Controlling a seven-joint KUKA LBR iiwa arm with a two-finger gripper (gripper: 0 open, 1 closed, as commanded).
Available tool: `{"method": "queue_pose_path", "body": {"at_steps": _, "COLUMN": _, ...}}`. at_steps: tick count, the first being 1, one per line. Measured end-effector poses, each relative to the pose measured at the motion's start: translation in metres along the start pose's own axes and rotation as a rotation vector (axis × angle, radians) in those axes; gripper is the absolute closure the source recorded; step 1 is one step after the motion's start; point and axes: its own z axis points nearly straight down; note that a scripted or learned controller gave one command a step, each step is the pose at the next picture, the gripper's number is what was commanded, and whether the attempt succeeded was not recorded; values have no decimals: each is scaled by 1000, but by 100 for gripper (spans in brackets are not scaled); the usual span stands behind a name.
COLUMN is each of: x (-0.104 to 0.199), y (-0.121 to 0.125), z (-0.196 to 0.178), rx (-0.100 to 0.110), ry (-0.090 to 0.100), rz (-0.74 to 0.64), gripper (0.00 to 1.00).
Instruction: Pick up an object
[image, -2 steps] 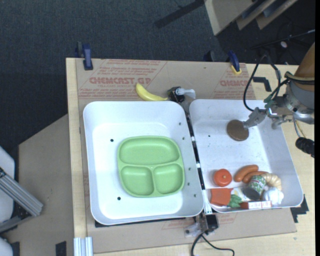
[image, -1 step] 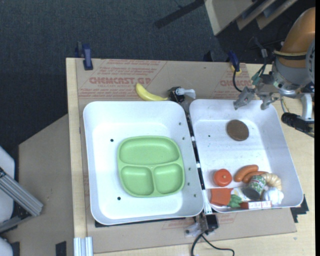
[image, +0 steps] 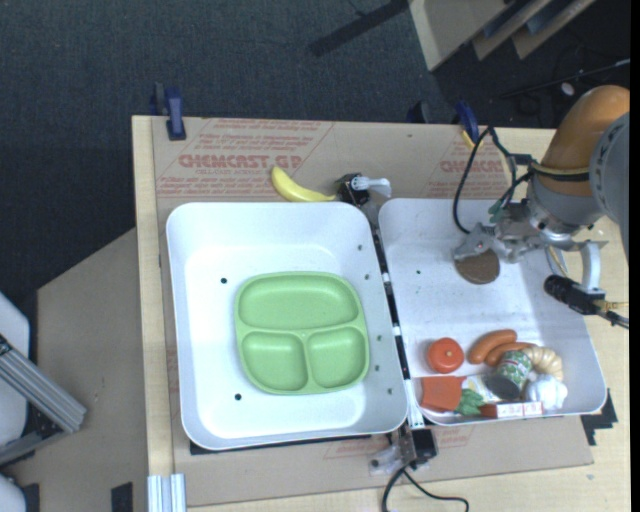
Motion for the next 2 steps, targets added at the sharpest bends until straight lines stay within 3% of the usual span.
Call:
{"method": "queue_pose_path", "body": {"at_steps": 1, "x": 47, "y": -16, "z": -4, "rx": -2, "ry": -1, "rz": -7, "gripper": 0}}
{"method": "queue_pose_path", "body": {"at_steps": 2, "x": 45, "y": 23, "z": -4, "rx": -8, "ry": -5, "rz": -5, "gripper": 0}}
